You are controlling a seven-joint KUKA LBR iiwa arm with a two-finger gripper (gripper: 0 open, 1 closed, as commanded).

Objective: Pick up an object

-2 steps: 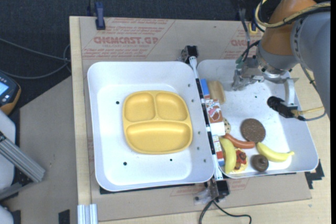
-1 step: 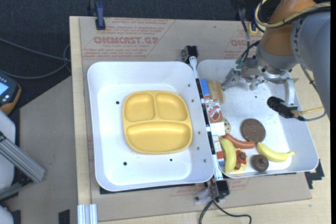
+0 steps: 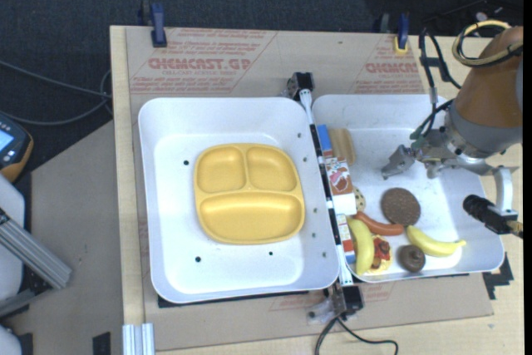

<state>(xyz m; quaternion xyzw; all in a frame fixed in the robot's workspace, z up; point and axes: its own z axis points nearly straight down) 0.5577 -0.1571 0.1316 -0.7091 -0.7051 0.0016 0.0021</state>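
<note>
Camera view, looking down at a slant on a bench (image 3: pixel 208 54) covered with brown board that carries red printing; the legible part reads "CHEMCAST GP", once at upper left and again, partly cut off, at upper right. Blue clamps (image 3: pixel 154 21) hold the board's far edge.

Left bin (image 3: pixel 166 262): white and shallow, holding a yellow tray (image 3: pixel 248 194) with three compartments, two small ones at the far side and one long one at the near side. The tray lies flat near the bin's middle.

Right bin (image 3: pixel 374 108): white, holding the graspable items. Along its left wall lie a tan block (image 3: pixel 342 145) and a packet (image 3: pixel 338 179) with red and white print too small to read. A banana (image 3: pixel 362 244) lies near the front left corner, with a red item (image 3: pixel 380 223) just beside it. A brown disc (image 3: pixel 400 206) sits near the bin's middle. A second banana (image 3: pixel 434 243) lies at the front, with a small brown ball (image 3: pixel 411 259) touching or just beside its left end.

Arm (image 3: pixel 490 96): grey with an orange band, reaching in from the right over the right bin's far half. Gripper (image 3: pixel 399 165): above the bin floor, beyond the brown disc and apart from it; nothing is seen between its fingers, and whether they are spread or closed cannot be told.
</note>
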